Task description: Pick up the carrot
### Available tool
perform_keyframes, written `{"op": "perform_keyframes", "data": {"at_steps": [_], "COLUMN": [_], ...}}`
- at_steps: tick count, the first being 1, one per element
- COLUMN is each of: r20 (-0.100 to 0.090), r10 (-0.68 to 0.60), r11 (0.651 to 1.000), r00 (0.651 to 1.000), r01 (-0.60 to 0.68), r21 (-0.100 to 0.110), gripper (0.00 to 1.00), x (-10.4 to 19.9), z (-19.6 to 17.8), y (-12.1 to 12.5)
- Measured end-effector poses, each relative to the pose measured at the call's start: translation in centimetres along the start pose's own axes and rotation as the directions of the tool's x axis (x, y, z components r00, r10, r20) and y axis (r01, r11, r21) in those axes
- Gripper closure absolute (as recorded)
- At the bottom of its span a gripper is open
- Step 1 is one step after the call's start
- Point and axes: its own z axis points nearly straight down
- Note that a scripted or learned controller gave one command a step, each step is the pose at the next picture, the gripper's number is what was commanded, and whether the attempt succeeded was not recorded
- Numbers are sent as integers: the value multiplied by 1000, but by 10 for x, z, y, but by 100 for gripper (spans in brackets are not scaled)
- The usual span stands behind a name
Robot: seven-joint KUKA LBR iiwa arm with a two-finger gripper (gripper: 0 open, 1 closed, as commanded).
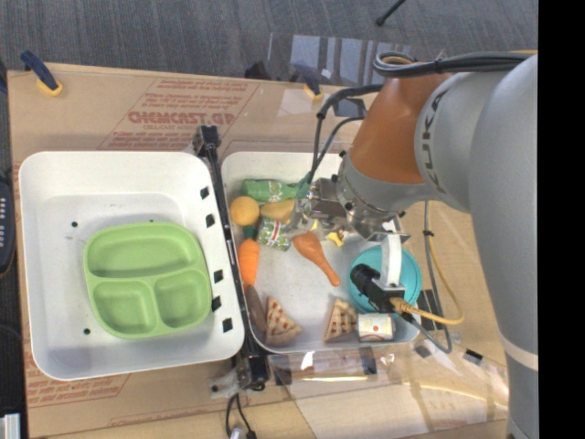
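Where the arm reaches in from the right, I see its wrist hanging over the right bin, and the pincer sits low beneath the orange band, near the bin's middle. I cannot tell from this slanted view whether it is released or clenched, since the wrist body and cables cover most of it; nothing shows plainly between its tips.

Carrot: orange, upright along the bin's left wall, well to the left of and below the pincer, apart from it.

Drumstick: an orange-brown piece lying at a slant just below the pincer; I cannot tell if they touch.

Yellow ball: left of the pincer, just above the carrot.

Green packet: up and to the left of the pincer, against the far wall.

Small can: left of the pincer and a little lower, between the ball and the drumstick.

Teal bowl: below and to the right, partly behind a black and white fitting.

Pizza slices: two wedges at the near wall, well below the pincer.

Left bin: far to the left, holding a green tray with three compartments.
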Motion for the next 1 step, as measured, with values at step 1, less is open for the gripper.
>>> {"op": "perform_keyframes", "data": {"at_steps": [1], "r20": [8], "r10": [156], "r11": [988], "r00": [988], "r01": [-157], "r21": [12], "gripper": [100], "x": [82], "z": [-16], "y": [-12]}}
